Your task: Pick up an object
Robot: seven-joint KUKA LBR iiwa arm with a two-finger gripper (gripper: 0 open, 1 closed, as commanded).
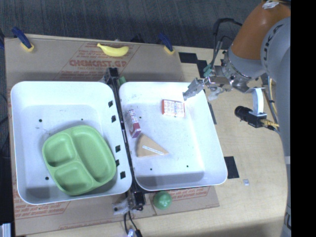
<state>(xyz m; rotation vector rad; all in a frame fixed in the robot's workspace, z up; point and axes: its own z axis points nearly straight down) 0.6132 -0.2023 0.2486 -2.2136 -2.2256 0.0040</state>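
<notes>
The grey arm (269, 38) with its orange band reaches in from the right, and its end effector (191, 92) hangs over the upper right rim of the right bin (210, 147), tilted down and leftward toward the bin's inside. Nothing sits between its tips — whether they stand wide or narrow cannot be told from this slant, since the tips read as one pale wedge.

Inside the right bin lie three things. A small red-and-white box (173, 108) lies flat in the upper middle, just left of and below the end effector but apart from it. A slim red-and-white packet (133, 122) lies along the left wall, near the divider between the bins. A tan wedge-shaped piece (150, 147) lies just below the packet, its point toward the upper left, near the packet's lower end.

The left bin (24, 98) holds a green three-compartment tray (78, 158) resting in its lower half, slightly turned.

Both bins sit side by side on a sheet of printed cardboard (148, 60) laid on the desk (252, 181). A yellow banana (113, 49) lies on the cardboard behind the left bin — well apart from the arm. A small green ball (162, 200) rests on the cardboard just in front of the right bin's lower edge. Blue clamps (22, 39) grip the cardboard's back edge.
</notes>
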